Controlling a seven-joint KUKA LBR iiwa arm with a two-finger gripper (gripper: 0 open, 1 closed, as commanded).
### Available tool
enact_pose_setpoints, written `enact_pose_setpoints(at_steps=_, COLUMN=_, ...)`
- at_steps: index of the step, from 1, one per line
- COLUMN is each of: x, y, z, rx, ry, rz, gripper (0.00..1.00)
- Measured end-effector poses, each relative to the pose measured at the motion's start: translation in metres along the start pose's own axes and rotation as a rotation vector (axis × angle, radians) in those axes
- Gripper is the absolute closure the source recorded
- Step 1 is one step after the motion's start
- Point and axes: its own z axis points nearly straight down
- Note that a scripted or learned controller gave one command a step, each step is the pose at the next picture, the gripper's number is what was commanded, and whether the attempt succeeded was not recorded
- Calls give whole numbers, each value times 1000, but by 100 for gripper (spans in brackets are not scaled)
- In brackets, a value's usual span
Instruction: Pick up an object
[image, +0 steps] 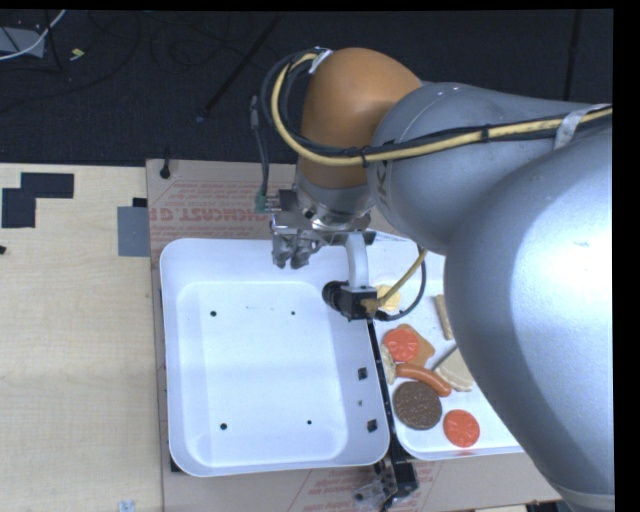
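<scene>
Find the red sausage (423, 379) in the right bin (452, 453), lower right of centre, long axis slanting upper-left to lower-right. Cannot tell the gripper's (292, 256) opening above the left bin's (260, 370) top rim. Lose much of the right bin behind the arm (500, 250)

one overhead camera looks down aslant, fairly near, on both bins (260, 370).

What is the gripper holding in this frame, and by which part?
Nothing visible. The gripper hangs over the left bin's far rim with no object in it; the toy food pieces lie in the right bin.
</scene>
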Motion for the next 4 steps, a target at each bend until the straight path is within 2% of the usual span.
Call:
enact_pose_setpoints(at_steps=1, x=79, y=0, z=-23, rx=-1, ry=3, rz=-1, gripper=100)
enact_pose_setpoints(at_steps=2, x=98, y=1, z=-16, rx=1, ry=-1, rz=4, gripper=100)
enact_pose_setpoints(at_steps=3, x=97, y=2, z=-98, rx=-6, ry=2, rz=5, gripper=100)
enact_pose_setpoints(at_steps=4, x=98, y=0, z=-40, rx=7, ry=-4, rz=7, gripper=100)
